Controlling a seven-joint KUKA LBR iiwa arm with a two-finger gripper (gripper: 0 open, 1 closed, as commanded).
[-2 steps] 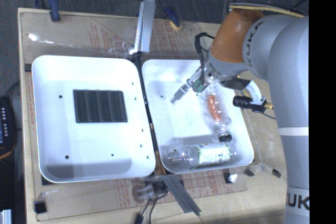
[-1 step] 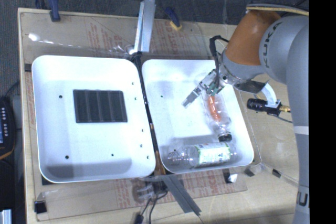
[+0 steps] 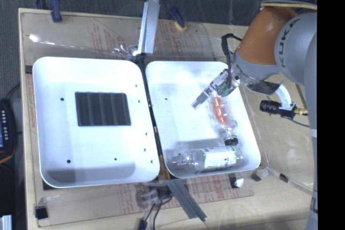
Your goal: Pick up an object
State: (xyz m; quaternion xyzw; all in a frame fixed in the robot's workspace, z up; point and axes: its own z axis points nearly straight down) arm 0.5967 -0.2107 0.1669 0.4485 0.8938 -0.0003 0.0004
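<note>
Clear bottle (image 3: pixel 207 159), orange bottle (image 3: pixel 221 111) under hand (image 3: pixel 211 92)

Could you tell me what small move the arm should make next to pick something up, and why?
Probably a short descent straight down. The gripper hangs in the right bin at the upper end of the clear bottle with orange contents, and nothing shows between its fingers. A second bottle with a white label lies along the near wall, farther off, so the orange one is the closer target.

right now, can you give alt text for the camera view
The tool hangs over the right bin, above an orange-filled clear bottle; another bottle lies along that bin's near wall. The left bin holds a dark ridged panel.
</note>
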